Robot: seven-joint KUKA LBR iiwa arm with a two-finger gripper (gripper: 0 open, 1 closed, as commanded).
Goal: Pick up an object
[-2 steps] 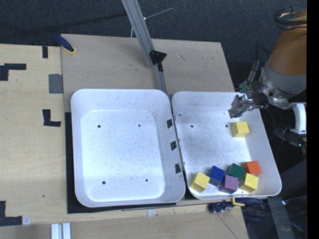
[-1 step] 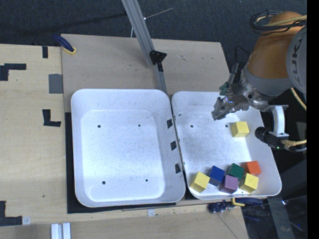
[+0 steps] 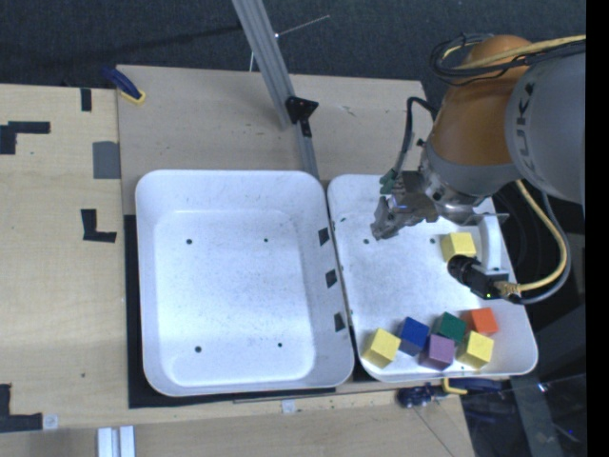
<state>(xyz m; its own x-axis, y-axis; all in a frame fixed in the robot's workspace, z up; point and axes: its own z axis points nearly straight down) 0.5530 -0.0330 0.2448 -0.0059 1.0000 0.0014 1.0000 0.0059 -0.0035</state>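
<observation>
My gripper [image 3: 388, 221] hangs over the upper left part of the right bin [image 3: 400, 274], fingers pointing down to the left with nothing seen between them. Several small blocks lie in that bin. A yellow block [image 3: 458, 246] sits to the right of the gripper, partly under the arm. Along the bin's front edge lie a yellow block [image 3: 383, 347], a blue block [image 3: 414, 334], a purple block [image 3: 441, 350], a green block [image 3: 450, 327], an orange block [image 3: 483, 321] and another yellow block [image 3: 479, 348].
The left bin [image 3: 233, 274] stands beside the right one. A slanted metal post [image 3: 271, 50] with a black clamp rises behind the bins. The grey and orange arm [image 3: 485, 112] fills the upper right.
</observation>
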